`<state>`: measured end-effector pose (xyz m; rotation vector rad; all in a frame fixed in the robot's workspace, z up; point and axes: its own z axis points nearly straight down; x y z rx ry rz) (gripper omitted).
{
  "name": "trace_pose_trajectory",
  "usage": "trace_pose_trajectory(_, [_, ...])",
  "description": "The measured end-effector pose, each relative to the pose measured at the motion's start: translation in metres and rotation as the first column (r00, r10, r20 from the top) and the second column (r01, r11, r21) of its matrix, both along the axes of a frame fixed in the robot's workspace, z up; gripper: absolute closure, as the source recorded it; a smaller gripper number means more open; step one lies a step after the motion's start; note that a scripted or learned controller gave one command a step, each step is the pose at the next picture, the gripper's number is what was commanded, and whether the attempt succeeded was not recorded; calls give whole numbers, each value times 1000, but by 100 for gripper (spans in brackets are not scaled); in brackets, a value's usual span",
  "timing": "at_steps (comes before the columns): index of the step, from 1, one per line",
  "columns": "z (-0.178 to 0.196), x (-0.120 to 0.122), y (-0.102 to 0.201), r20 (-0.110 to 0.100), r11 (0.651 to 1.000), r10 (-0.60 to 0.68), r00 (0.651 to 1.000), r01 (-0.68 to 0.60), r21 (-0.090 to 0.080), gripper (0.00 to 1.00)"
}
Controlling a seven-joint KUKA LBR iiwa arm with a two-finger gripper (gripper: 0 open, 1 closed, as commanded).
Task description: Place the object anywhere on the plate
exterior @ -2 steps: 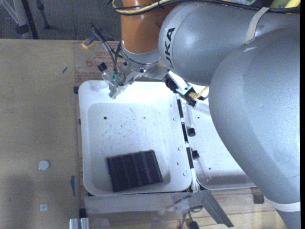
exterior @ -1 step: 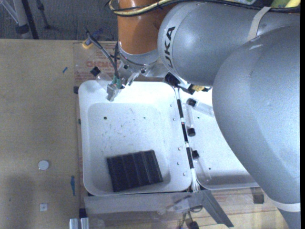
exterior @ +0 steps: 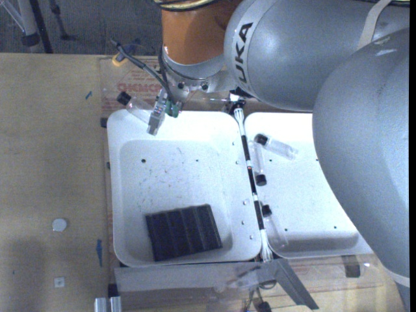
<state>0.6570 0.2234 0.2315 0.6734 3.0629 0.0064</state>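
Note:
A dark ribbed rectangular plate (exterior: 183,231) lies flat in the near part of the left bin (exterior: 130,194). A small clear object with a black end (exterior: 274,145) rests in the far left part of the right bin (exterior: 312,200). My gripper (exterior: 159,114) hangs over the far left corner of the left bin, well away from the plate and from the clear object. A small green part shows beside its metal tip. I see nothing held at its tip. The big grey arm covers the right bin's far and right parts.
Black clips (exterior: 260,179) sit along the rim between the two bins. A clear piece with a black cap (exterior: 123,99) lies just outside the left bin's far corner. Bare wooden bench (exterior: 52,148) stretches to the left, with a small round disc (exterior: 59,225) on it.

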Motion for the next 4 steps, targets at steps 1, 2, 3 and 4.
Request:
trace_pose_trajectory(1, [6, -1, 3, 1, 982, 189, 982, -189, -1, 100])
trace_pose_trajectory(2, [17, 1, 3, 7, 982, 187, 982, -187, 4, 100])
trace_pose_trajectory(3, [-48, -9, 2, -4, 798, 603, 798, -603, -1, 100])
trace_pose_trajectory(4, [29, 10, 3, 3, 715, 699, 715, -699, -5, 100])
